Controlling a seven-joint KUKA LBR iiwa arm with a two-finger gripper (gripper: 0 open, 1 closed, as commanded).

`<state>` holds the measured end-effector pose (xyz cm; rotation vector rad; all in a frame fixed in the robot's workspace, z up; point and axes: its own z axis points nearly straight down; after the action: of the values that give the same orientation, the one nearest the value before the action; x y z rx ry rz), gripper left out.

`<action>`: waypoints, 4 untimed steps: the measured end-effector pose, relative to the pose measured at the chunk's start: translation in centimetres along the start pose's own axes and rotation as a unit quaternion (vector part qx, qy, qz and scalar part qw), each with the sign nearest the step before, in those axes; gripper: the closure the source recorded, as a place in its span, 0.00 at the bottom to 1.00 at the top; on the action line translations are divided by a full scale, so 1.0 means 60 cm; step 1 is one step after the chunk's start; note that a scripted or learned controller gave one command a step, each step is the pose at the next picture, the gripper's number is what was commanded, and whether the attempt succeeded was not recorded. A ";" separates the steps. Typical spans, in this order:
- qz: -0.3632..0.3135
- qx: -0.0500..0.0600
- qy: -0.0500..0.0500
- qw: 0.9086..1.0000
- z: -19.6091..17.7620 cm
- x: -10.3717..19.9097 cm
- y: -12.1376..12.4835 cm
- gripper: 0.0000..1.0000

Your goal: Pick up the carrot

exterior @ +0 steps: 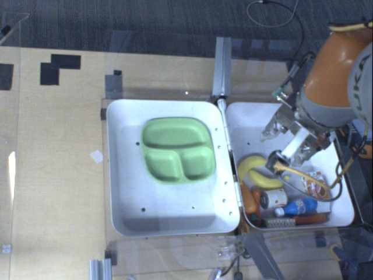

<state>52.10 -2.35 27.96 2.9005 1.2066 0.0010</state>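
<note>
Arm over the right bin [348, 212], carrot [312, 218] along its front wall

The gripper [274, 130] hangs over the back half of the right bin, above bare white floor; from this slant I cannot tell whether it is spread or closed, and nothing is seen in it. The carrot, long and orange-red, lies flat against the bin's front wall, well apart from the gripper. A crowd lies between them: a banana [259, 171] near the left wall, a small can [274, 200], a blue bottle [298, 206] just beside the carrot, and a printed snack packet [316, 184] toward the right wall. A rounded orange item [250, 202] lies by the front-left corner. The left bin [125, 214] holds a green divided plate [178, 149] at its middle.
</note>
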 end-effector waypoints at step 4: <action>0.267 -0.001 0.001 0.964 -0.080 0.033 0.194 0.00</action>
<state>61.71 -9.14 32.75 3.1166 0.3882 0.0053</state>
